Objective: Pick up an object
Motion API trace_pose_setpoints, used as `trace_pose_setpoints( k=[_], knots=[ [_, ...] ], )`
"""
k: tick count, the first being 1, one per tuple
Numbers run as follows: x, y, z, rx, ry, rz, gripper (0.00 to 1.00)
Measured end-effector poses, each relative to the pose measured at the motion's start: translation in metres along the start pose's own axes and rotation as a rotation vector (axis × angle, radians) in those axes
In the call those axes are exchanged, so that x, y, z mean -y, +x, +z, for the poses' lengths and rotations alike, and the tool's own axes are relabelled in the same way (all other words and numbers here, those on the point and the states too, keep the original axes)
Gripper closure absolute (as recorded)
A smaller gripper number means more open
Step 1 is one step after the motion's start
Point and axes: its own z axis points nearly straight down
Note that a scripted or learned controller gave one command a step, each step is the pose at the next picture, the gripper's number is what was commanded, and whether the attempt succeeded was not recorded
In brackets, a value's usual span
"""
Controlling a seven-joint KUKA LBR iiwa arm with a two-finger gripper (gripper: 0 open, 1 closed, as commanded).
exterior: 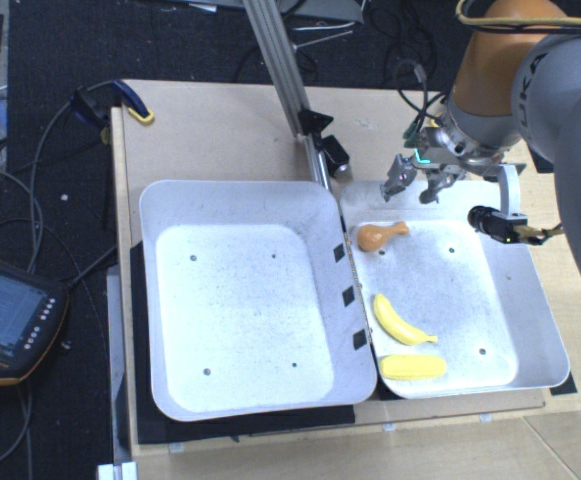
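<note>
Two shallow white bins are seen side by side on the bench [220, 128]. The left bin [240, 298] is shown w/ a speckled floor. The right bin [490, 298] is loaded w/ three items: an orange drumstick-shaped toy [380, 235] at the far-left corner, a yellow banana [400, 322] near the middle-left, and a yellow block-like piece [412, 367] by the near edge, just below the banana.

The gripper [413, 186] is held above the far rim of the right bin, approx. over the bin's back edge, w/ the grey arm [560, 78] and its orange band [500, 48] reaching in from the right. The fingers [398, 180] are seen spread apart, pointing down-left; nothing is gripped btwn them.

Relative to the gripper, the drumstick toy is the nearest item: it is placed just below and slightly left of the fingertips in the picture, close but not touching. The banana is set further toward the near side, well apart from the gripper, and the yellow block is furthest off.

A black part [495, 222] is seen hanging beside the wrist, over the bin's far-right area. A handheld pendant [5, 318] is laid on the floor at left.
</note>
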Motion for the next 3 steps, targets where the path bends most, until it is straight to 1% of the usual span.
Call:
trace_pose_setpoints(
  k=[1,2,3],
  knots=[
    [0.0,0.0,0.0,0.0,0.0,0.0,0.0],
    [0.002,-0.005,0.044,0.0,0.004,0.001,0.0],
    [0.003,-0.005,0.097,0.0,0.004,0.0,0.0]
  ],
)
